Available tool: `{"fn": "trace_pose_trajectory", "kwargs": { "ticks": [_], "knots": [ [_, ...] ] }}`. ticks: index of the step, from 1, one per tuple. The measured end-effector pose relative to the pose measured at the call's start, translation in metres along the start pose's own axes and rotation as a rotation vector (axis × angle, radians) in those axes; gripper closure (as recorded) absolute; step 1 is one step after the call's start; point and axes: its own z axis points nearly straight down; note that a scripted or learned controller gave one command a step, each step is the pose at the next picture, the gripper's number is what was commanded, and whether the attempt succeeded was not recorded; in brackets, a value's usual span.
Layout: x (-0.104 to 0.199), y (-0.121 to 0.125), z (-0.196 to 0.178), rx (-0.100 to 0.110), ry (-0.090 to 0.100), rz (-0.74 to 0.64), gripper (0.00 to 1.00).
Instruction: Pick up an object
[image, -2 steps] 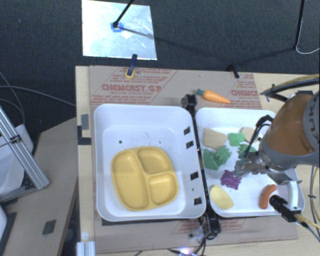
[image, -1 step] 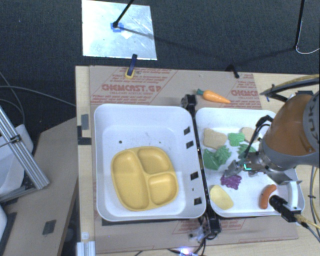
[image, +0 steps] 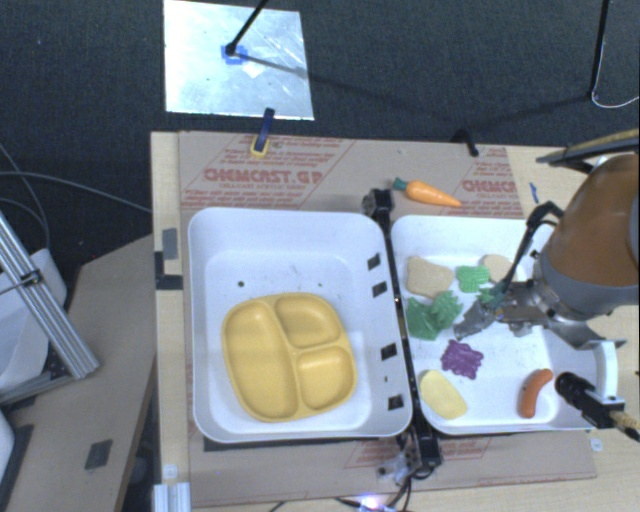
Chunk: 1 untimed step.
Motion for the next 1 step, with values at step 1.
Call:
{"fn": "trace_pose_trajectory", "kwargs": {
  "ticks": [1],
  "knots": [
    [-0.0342, -0.003, 0.0707, 0.01, 0.0, 0.008, 0.0]
  ]
}}
